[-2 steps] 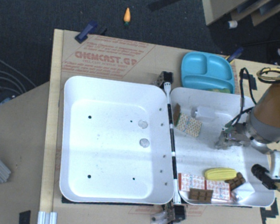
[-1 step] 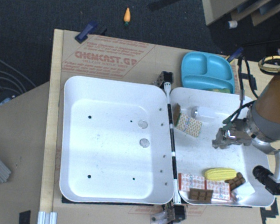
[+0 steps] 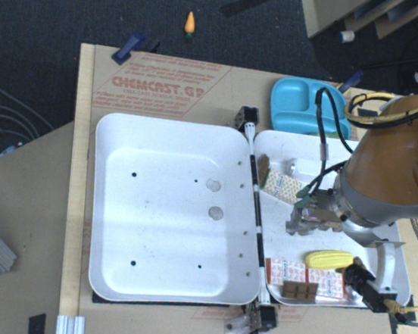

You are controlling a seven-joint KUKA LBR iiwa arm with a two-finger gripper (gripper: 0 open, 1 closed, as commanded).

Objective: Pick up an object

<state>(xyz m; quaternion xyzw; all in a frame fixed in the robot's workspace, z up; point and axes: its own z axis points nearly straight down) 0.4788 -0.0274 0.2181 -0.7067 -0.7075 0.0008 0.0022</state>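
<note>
Arm (image 3: 392,171) hides much of right bin (image 3: 273,144); gripper (image 3: 303,219) state unclear.

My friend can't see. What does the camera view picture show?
A grey and orange robot arm reaches its gripper down into the right white bin, near a yellow toy corn and small packets. The left white bin sits beside it.

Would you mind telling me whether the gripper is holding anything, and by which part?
It cannot be told: the gripper sits low in the right bin, near the patterned packet, its tips unclear.
</note>
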